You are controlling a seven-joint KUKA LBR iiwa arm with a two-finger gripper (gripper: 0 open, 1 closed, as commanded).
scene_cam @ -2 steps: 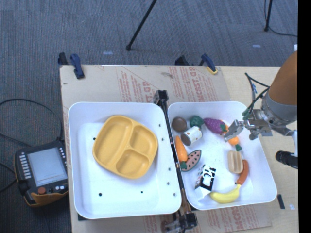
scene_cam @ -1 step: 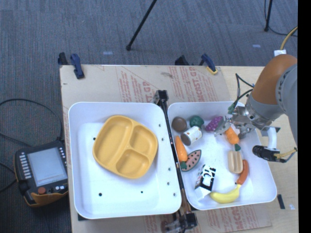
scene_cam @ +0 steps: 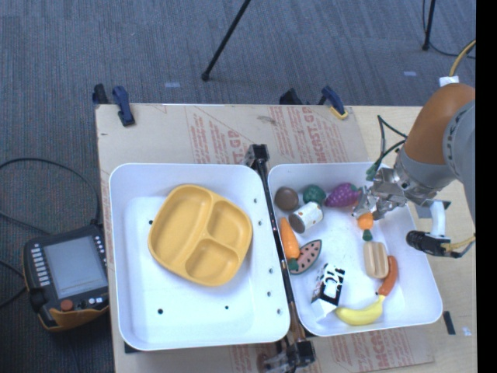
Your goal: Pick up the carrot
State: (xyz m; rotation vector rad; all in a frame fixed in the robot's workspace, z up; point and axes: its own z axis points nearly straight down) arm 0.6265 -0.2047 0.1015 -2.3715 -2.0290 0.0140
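Observation:
The carrot (scene_cam: pixel 289 239) is a long orange toy with a green end. It lies along the left wall of the right bin (scene_cam: pixel 431 286), beside a watermelon slice (scene_cam: pixel 310 255). My gripper (scene_cam: pixel 370 208) hangs over the upper right part of that bin, well to the right of the carrot. A small round orange toy (scene_cam: pixel 365 222) sits right at the gripper's tip; whether it is held or just lies under it is unclear.
Around the carrot are a brown oval (scene_cam: pixel 286 199), a white can (scene_cam: pixel 307 216), a green toy (scene_cam: pixel 314 194) and purple grapes (scene_cam: pixel 342 195). Nearer the front lie a bun (scene_cam: pixel 376 259), a sausage (scene_cam: pixel 389 276), a banana (scene_cam: pixel 359 314) and a black-and-white carton (scene_cam: pixel 329 286). The left bin (scene_cam: pixel 128 301) holds a yellow divided plate (scene_cam: pixel 167 239).

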